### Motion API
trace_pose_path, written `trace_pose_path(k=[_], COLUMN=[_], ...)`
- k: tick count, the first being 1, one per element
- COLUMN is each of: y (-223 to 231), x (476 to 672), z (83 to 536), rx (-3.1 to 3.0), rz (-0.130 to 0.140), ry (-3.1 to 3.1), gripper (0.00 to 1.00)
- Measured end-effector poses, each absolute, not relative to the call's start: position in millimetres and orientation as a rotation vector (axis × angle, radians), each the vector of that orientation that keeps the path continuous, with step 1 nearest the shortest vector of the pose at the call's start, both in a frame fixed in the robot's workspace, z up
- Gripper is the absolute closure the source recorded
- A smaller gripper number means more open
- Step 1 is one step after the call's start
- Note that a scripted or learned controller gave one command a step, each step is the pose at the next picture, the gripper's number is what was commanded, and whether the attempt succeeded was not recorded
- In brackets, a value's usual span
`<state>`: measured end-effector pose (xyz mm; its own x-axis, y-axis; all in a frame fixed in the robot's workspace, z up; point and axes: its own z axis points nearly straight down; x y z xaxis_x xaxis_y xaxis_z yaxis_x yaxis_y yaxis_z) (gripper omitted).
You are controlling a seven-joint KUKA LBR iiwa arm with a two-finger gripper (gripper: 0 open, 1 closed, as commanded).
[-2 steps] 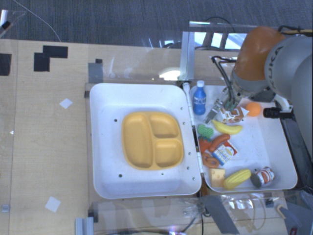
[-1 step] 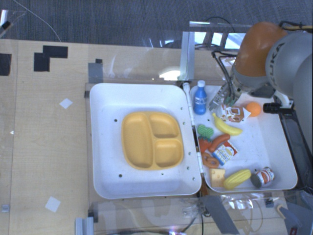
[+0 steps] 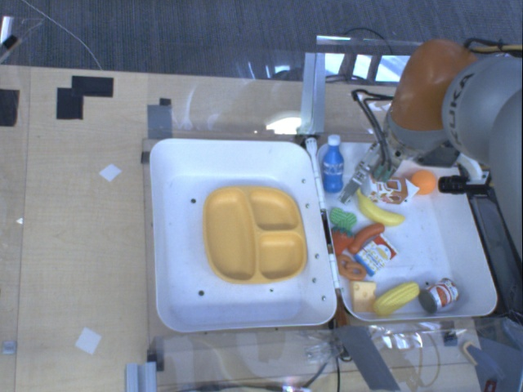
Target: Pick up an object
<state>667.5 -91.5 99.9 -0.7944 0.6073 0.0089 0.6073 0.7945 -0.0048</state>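
Many candidates: we count roughly nine small things in the right bin point(image 3: 482, 260), and the task names none of them, so we judge by what lies nearest the tool point(image 3: 361, 180).
Nearest thing: a banana point(image 3: 379, 211), just below and to the right of the tool tip in the camera view, beside a small red-and-white carton point(image 3: 387, 190).
Long axis: the banana runs from upper left to lower right, its upper end pointing toward the tool.
Bottle: a blue bottle point(image 3: 333, 165) with a white cap stands just left of the tool, close to the bin's left wall.
Tool state: we cannot tell whether it is spread or closed; nothing shows gripped in it.
Further out: an orange point(image 3: 423, 182) right of the carton; a green piece point(image 3: 344, 219), a red sausage point(image 3: 365, 237) and a packet point(image 3: 376, 256) lower down; a second yellow fruit point(image 3: 396, 297) and a can point(image 3: 440, 295) near the front wall.
Writing: the carton, packet and can carry printing, but we find none of it legible.
Left bin: a yellow divided tray point(image 3: 253, 233) sits in the left bin point(image 3: 176, 284), well apart from the tool.
Worktop: pale wood with black marks at the far left.
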Motion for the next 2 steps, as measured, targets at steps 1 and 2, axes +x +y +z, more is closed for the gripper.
trace_pose_path(k=[1, 2], y=[-89.9, -101.9], x=[617.9, 595.7], z=[88.9, 89.6], rx=[-1.067, -0.894], rz=[-0.006, -0.006], ry=[-2.967, -3.026], gripper=[0.00, 0.00])
